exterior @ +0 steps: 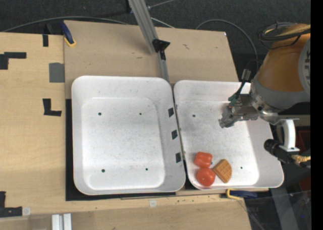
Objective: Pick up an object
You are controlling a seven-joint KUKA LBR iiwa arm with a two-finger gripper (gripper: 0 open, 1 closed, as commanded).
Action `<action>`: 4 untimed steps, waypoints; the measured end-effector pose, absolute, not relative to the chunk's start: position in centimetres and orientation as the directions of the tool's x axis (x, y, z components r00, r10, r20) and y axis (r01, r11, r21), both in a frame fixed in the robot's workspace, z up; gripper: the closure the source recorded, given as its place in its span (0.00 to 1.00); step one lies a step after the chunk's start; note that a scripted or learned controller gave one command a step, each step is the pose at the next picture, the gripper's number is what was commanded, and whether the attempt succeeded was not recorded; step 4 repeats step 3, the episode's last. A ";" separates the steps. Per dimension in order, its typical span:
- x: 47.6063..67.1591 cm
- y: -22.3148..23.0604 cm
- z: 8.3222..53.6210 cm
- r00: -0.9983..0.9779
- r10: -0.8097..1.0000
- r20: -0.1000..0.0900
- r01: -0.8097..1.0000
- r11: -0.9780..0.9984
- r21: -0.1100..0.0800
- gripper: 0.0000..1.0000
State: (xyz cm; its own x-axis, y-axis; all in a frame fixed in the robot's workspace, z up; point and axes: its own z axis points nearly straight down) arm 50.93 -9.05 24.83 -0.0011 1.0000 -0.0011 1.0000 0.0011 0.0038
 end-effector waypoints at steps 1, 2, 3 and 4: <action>50.7 -2.9 24.0 -0.007 1.000 0.002 1.000 0.007 -0.002 1.00; 51.3 3.3 24.3 -0.009 1.000 0.002 1.000 0.009 -0.002 1.00; 50.8 8.8 22.9 -0.007 1.000 0.001 1.000 0.007 -0.005 1.00; 50.8 8.8 22.9 -0.007 1.000 0.001 1.000 0.007 -0.005 1.00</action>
